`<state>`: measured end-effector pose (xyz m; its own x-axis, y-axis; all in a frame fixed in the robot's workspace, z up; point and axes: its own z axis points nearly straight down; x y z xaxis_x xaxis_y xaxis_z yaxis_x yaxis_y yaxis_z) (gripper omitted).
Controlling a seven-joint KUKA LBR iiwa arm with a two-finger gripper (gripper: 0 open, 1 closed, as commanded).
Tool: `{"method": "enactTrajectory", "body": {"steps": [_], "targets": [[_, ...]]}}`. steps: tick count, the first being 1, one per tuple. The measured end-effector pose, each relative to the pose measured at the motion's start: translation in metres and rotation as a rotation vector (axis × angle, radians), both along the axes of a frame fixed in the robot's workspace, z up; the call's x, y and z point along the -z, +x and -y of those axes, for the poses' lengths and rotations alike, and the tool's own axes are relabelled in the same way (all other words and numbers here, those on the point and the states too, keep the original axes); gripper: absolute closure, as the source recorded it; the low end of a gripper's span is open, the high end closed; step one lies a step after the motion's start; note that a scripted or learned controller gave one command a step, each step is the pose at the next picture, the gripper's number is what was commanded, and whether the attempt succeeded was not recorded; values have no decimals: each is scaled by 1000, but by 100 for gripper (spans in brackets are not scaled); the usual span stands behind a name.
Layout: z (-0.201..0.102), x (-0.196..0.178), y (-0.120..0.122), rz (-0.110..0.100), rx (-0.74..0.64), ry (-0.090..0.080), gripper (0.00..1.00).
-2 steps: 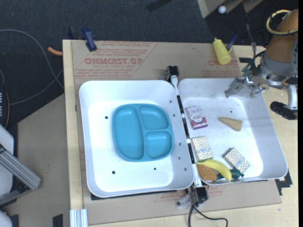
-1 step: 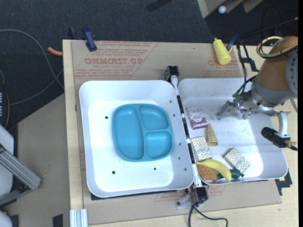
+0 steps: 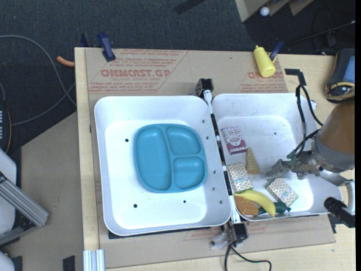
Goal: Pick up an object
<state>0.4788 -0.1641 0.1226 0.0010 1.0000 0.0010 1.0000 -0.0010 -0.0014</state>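
Note:
My gripper (image 3: 286,173) is low in the right bin (image 3: 265,109), near its right side, and stands open with nothing between its fingers. Just below it lies a small patterned packet (image 3: 282,191). To its left stands a tan cone (image 3: 251,162), with a second patterned packet (image 3: 241,178) beside that. A pink and white packet (image 3: 233,139) lies further back. A yellow banana (image 3: 258,200) rests at the bin's front edge, next to an orange-brown piece (image 3: 243,205).
The left bin (image 3: 113,151) holds a blue divided plate (image 3: 169,156). A yellow bottle (image 3: 263,61) lies on the cardboard behind the right bin. The grey arm with its orange band (image 3: 341,134) comes in from the right.

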Motion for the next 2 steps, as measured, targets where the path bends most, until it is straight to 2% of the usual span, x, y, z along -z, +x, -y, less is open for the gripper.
{"method": "enactTrajectory", "body": {"steps": [1,2], "targets": [[-26,-64,42,3,-2,-1,0],[-58,38,68,2,-2,0,0]]}}
